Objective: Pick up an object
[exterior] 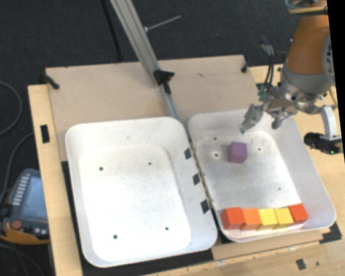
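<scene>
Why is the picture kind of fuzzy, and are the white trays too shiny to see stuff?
In the camera view everything is a bit soft, and the gripper is the blurriest part; the white bins look bright but not glary, so the purple block and the row of orange and yellow blocks stay easy to see; shadows are faint, and the floor around the bench is dark.
</scene>
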{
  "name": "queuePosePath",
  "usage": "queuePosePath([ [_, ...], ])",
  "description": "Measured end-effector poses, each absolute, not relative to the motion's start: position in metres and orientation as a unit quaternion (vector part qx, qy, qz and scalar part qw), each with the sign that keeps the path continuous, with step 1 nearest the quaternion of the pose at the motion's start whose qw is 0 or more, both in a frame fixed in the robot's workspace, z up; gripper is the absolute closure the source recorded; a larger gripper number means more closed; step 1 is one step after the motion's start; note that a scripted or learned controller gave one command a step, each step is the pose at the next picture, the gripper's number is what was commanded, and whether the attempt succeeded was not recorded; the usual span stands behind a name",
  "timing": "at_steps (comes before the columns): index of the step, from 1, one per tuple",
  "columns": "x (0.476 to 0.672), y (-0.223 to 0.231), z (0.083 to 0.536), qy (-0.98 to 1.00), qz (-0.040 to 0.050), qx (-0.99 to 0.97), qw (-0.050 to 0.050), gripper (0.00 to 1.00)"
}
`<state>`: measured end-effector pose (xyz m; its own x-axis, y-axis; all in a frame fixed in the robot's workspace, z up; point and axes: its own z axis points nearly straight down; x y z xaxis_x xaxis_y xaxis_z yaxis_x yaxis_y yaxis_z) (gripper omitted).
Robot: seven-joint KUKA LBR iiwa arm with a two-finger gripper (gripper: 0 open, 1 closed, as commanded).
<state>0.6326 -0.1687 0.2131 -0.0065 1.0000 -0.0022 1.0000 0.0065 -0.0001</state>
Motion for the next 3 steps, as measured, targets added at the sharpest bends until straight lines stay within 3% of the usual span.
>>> queuePosePath([
  [1, 0.626, -0.171, 0.096, 0.707, 0.0003, 0.707, 0.002, 0.0],
  [2, 0.627, -0.173, 0.109, 0.706, 0.0011, 0.708, 0.003, 1.0],
  [3, 0.662, -0.081, 0.303, 0.709, 0.0032, 0.705, 0.004, 1.0],
])
